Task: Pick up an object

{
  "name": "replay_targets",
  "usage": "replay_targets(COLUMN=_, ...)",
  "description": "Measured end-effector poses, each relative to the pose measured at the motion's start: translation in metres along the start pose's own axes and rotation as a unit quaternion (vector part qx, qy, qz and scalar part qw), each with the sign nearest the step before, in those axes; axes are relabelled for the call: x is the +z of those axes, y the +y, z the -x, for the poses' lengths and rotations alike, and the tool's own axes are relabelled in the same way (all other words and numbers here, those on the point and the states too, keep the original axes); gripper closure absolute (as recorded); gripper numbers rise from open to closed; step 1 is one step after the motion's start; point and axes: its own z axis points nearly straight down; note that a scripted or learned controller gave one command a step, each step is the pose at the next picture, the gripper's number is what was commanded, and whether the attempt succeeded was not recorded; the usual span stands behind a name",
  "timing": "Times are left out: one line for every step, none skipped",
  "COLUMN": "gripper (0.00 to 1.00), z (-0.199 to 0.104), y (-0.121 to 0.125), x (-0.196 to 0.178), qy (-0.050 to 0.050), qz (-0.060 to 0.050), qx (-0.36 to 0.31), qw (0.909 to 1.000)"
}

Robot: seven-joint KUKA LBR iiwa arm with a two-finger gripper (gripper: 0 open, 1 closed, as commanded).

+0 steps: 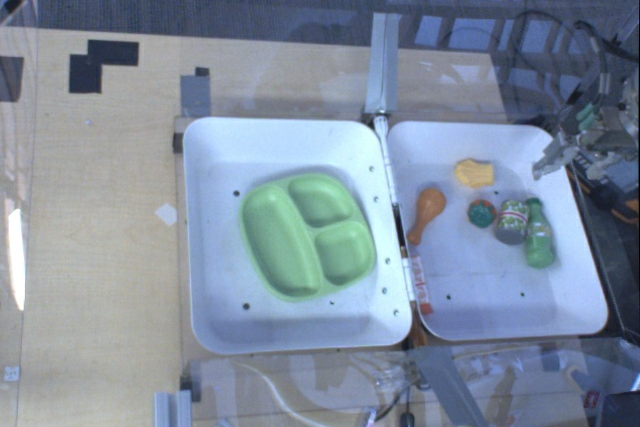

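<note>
The right bin [500,310] holds several small things. An orange drumstick-shaped toy [426,211] lies near its left wall. A yellow piece [474,173] sits toward the back. A small green and red ball [482,213], a short can [513,221] and a green bottle [539,234] lie close together right of centre. My gripper [556,155] hangs over the bin's back right corner, above and to the right of the bottle and apart from every object.
The left bin [215,315] carries a green divided plate [306,235]. A metal divider [381,75] stands behind the seam between the bins. Cables and arm hardware [600,115] crowd the right edge. Bare wooden bench [90,245] lies to the left.
</note>
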Motion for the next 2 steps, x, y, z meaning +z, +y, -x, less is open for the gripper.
replay_targets(gripper=0.0, z=-0.021, y=0.013, x=0.091, qy=0.0, qz=0.0, qx=-0.031, qw=0.9995)
replay_targets(gripper=0.0, z=0.003, y=0.018, x=0.163, qy=0.0, qz=0.002, qx=-0.094, qw=0.9955)
